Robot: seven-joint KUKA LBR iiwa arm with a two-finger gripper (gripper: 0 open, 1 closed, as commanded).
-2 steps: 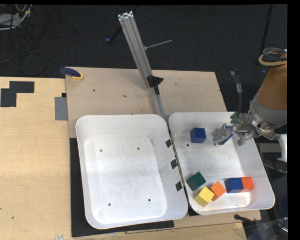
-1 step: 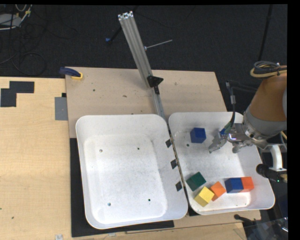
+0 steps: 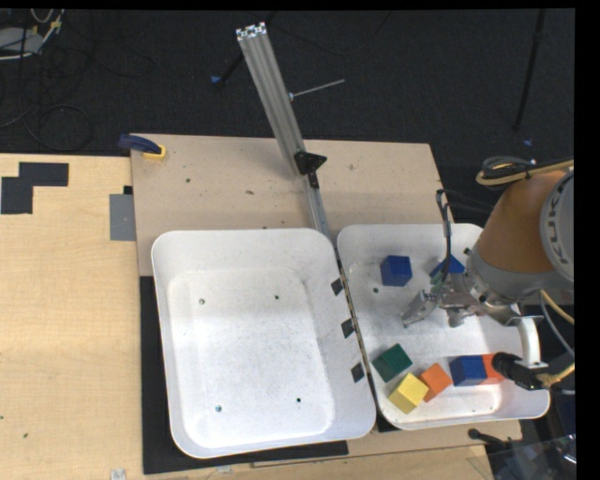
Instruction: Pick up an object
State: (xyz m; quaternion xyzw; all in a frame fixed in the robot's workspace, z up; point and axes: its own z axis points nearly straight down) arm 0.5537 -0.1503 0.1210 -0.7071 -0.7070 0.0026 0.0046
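Robot end effector [image 3: 439,307] hovers low in the right bin [image 3: 412,246].
Its grip state is unclear; nearest blue cube [image 3: 396,270] sits square, without a long axis.

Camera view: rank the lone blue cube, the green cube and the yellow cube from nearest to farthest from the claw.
From the claw:
1. Blue cube, up and left, standing alone.
2. Green cube, toward the bin's lower left.
3. Yellow cube, just below the green one.

Pale wooden bench [image 3: 56,309] against dark floor [image 3: 112,66] strewn with cables [image 3: 37,28].
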